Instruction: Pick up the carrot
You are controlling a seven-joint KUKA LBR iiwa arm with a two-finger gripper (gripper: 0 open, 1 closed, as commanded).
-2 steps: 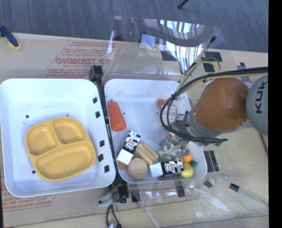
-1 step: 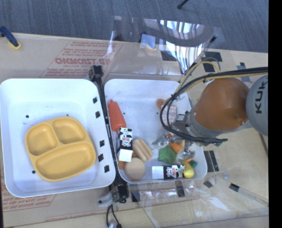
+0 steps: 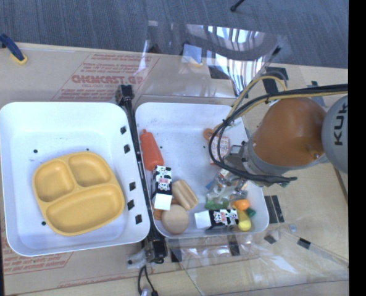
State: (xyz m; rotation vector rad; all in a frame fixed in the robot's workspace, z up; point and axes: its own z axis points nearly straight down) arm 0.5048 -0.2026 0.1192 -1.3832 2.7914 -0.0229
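Camera view looks down on the desk (image 3: 331,184) with two bins. At 9 o'clock, the left bin (image 3: 16,128) holds a yellow divided plate (image 3: 78,193). At 3 o'clock, the right bin (image 3: 183,113) holds the carrot (image 3: 150,151) along its left wall, two cow-print cartons (image 3: 162,181), a bread roll (image 3: 184,193) and an egg (image 3: 175,219). Whether the fingers are released or clenched I cannot tell; the gripper (image 3: 227,189) hangs over clutter at 5 o'clock, well apart from the carrot.

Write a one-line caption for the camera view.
Gripper hangs over toys in the right bin, apart from the carrot by its left wall.
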